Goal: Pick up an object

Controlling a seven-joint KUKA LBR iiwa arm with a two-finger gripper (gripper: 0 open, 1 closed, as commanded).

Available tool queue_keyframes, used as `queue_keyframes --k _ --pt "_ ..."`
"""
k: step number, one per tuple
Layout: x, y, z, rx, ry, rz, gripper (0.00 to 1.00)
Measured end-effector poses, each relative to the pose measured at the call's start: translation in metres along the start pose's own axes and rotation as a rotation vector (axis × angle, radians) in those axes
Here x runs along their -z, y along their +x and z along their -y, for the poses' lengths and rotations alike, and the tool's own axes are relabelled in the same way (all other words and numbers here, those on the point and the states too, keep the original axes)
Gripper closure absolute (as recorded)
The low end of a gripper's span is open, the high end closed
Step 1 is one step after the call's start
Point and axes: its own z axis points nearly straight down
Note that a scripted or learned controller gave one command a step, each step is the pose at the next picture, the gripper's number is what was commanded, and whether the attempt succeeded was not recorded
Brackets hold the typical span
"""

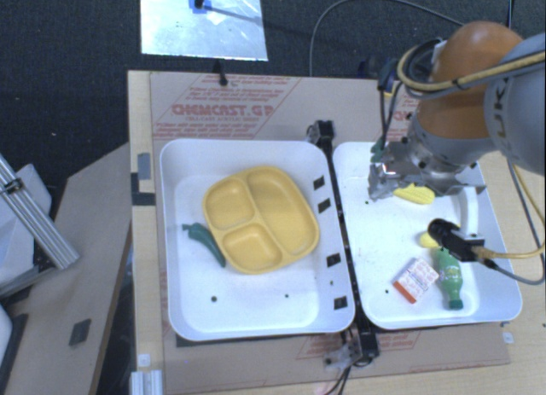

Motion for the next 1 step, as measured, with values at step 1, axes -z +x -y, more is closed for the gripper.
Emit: queue_keyframes --k 1 --pt "-0.0009 0.0627 0.0038 0.002 0.0 -0.001 1.0"
